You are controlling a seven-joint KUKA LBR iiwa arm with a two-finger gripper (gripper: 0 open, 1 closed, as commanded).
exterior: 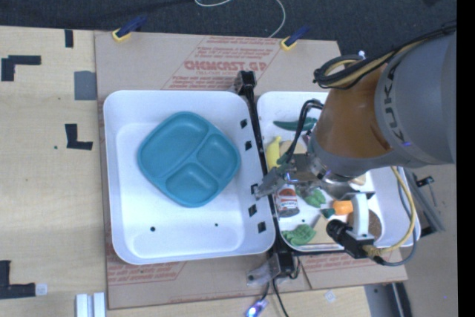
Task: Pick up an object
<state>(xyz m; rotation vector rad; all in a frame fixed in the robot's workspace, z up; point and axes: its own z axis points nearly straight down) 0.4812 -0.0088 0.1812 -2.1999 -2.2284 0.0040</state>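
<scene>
Right bin (386,230) holds small jumbled items: a little bottle with a red label (287,202), green leafy pieces (300,234), something orange (342,207), a yellow piece (273,150). All likely light; the bottle looks stiff and smooth, best taken across its body. Claw (286,178) sits just above the bottle; whether it grips anything, cannot tell. Left bin (122,159): blue divided plate (188,158).

1. The bulky grey metal arm link (423,104) is smooth and rounded, with dark "KUKA" lettering on its side.
2. Just above the wrist, a broad glossy orange band (349,122) wraps the arm.
3. Thin black cables (343,72) loop beside that band.
4. A yellow cable (407,197) curves down behind the wrist.
5. Small black fittings (343,234) sit below the wrist.
</scene>
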